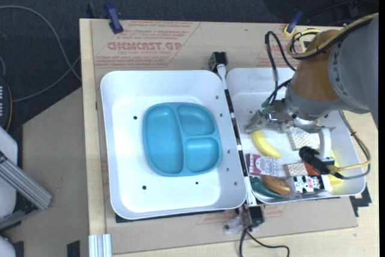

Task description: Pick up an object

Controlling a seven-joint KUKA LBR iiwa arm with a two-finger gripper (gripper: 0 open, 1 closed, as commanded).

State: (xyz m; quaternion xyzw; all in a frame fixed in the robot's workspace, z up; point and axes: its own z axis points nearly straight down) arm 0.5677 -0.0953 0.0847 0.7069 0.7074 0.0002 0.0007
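Observation:
My gripper (262,121) hangs low over the right bin (252,82), near its left wall, with the grey arm and its orange band reaching in from the right. Just below the gripper lies a yellow banana (264,145), close to it; I see nothing held. Further toward the front lie a small maroon and white carton (257,164), a brown sausage-shaped item (275,185) on a green piece (260,189), and a patterned box (305,181). A pale speckled packet (298,138) lies to the right of the banana, partly under the wrist.
The left bin (120,99) holds a blue divided plate (180,138) in its middle. A black clamp (218,60) sits where the two bins meet at the back. The arm hides much of the right bin's right side.

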